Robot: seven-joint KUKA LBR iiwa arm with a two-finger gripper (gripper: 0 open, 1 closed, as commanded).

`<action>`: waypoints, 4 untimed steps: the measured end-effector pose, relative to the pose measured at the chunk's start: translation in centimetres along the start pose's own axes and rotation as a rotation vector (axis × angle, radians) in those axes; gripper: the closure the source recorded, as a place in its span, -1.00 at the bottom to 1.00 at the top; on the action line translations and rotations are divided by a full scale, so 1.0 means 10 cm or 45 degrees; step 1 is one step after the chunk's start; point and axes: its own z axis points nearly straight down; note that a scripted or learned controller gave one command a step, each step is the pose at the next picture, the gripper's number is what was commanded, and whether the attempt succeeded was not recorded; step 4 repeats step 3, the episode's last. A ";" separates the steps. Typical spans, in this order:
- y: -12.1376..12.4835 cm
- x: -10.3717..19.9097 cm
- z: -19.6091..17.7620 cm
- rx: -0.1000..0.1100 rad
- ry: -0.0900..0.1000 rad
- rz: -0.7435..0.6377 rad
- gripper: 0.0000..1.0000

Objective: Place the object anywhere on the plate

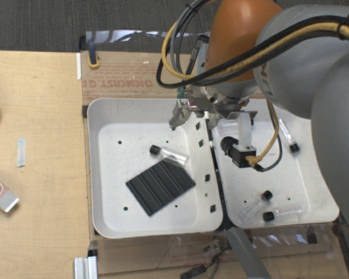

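Nearest the camera, well to the near right of the gripper: two clear vials with black caps, lying on their sides in the right bin. Probably light, stiff, smooth and apt to roll; glass or plastic could not be told. Best taken across the middle of the barrel, clear of the cap, with a gentle squeeze.

Farther in, to the near left of the gripper: the dark ribbed plate, flat and skewed on the floor of the left bin. Just beyond it, and closer below the gripper, a third vial, resting at the plate's far edge; touching or merely beside, could not be judged. Likeliest object of the task, being nearest the plate, though not certain.

Above that, the gripper itself, hanging near the wall between the bins, with nothing seen held. Open or closed: could not be told, the wrist and looping cables crowding it.

Farthest, to the gripper's right: a fourth vial, partly hidden by the grey arm, which also cut off much of the right bin.
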 end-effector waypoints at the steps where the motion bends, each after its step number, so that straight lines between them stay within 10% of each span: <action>1: 0.00 0.00 0.00 0.000 0.000 0.000 -1.00; 4: 0.00 0.00 0.00 0.000 0.000 0.000 -1.00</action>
